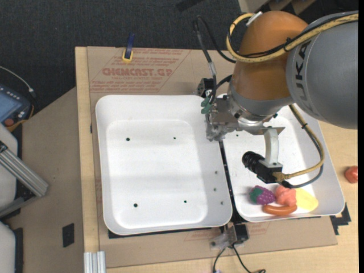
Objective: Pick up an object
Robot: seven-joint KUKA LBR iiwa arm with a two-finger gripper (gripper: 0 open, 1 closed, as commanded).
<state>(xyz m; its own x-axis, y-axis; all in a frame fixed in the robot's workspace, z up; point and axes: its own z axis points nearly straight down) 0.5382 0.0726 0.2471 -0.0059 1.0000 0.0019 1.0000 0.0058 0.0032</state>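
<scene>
Lying clustered in the right bin's point(298, 166) near corner: grapes point(262, 195), pink piece point(286, 195), yellow piece point(307, 201), orange stick point(278, 209). Probably light, stiff, slick plastic; take the stick across its middle. Tool point(218, 125) over the bin's left rim, well apart; its state cannot be told.

At the right bin's point(298, 164) 6 o'clock edge lie purple grapes point(262, 195), a pink lump point(286, 195) touching at their 3 o'clock, a flat yellow piece point(307, 201) and a curved orange sausage point(278, 209).
</scene>
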